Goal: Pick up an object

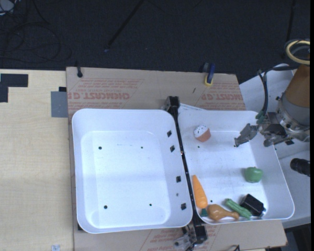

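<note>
The objects to choose from all lie in the right bin [282, 192]. A green ball [254, 174] sits alone right of the bin's centre, a small white and orange piece [201, 133] rests near the upper left of that bin, and a cluster gathers along its lower edge: an orange carrot [199, 191] against the divider, a tan pear-shaped toy [220, 212], a green stick [237, 208] and a black block [253, 204]. The pincer [246, 135] hangs over the bin's upper right part, above bare floor and apart from every object, gripping nothing; how wide it is parted cannot be told. The green ball, being isolated, looks the easiest target. The left bin [83, 177] lies beside it on the tabletop.
</note>
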### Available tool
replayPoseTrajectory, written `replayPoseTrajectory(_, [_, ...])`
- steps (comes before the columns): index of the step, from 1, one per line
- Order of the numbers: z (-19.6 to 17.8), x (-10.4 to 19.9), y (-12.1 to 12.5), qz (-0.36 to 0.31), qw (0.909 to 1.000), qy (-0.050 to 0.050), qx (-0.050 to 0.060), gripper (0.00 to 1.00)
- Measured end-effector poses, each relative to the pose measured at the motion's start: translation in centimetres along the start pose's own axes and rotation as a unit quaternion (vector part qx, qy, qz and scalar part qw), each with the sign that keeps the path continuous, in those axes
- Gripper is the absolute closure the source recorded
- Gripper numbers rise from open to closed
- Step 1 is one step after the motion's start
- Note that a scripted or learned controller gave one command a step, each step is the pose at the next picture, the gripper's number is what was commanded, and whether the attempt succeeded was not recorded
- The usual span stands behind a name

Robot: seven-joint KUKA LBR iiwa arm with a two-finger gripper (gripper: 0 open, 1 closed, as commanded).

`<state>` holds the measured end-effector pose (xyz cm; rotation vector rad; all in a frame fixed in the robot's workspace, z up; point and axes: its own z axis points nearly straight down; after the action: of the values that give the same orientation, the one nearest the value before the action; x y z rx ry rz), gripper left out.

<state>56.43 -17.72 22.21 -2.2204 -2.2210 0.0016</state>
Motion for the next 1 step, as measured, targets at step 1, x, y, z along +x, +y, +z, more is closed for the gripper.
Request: replayPoseTrajectory(1, [14.17, 5.79, 1.22, -0.002, 1.0, 0.001, 0.001, 0.0])
